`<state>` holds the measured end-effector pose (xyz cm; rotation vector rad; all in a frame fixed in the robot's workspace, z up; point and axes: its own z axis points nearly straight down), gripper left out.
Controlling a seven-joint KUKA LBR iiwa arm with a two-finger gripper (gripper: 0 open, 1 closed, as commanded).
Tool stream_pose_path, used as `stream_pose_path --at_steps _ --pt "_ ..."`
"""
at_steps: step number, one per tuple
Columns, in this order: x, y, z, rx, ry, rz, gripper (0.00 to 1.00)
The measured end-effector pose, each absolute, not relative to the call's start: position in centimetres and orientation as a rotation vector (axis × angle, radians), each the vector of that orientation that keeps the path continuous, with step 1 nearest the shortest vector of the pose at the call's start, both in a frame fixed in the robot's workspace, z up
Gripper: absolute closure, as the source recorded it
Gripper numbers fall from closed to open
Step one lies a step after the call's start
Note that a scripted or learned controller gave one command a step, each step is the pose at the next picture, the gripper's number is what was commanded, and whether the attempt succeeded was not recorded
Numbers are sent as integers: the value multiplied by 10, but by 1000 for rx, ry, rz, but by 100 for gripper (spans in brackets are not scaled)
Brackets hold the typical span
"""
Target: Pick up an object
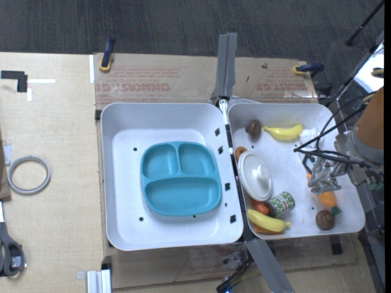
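Where the gripper (322, 185) hangs low over the right bin (305, 112), a small orange fruit (328, 199) lies just under it — whether the tool touches or holds it cannot be told. Around lie a brown ball (325, 219), two yellow bananas (283, 131), a white lid (255, 175), a printed can (281, 204) and a half-hidden red piece (261, 209). Alone in the left bin (116, 182) sits a smooth teal divided plate (181, 178).

Teal divided plate (181, 179), yellow banana (283, 131), white bins (116, 182).

Bench (55, 102) — two bins (116, 182), tape roll (27, 174)
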<state>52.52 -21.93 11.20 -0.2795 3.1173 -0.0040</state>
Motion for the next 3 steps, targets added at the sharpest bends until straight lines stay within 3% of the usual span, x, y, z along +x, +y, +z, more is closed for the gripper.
stream_pose_path --at_steps 1,2,3 --pt "525 -219 112 -279 3118 -4 0" --pt "524 -220 92 -279 3127 1 0" --pt "526 -219 102 -282 3122 -1 100"
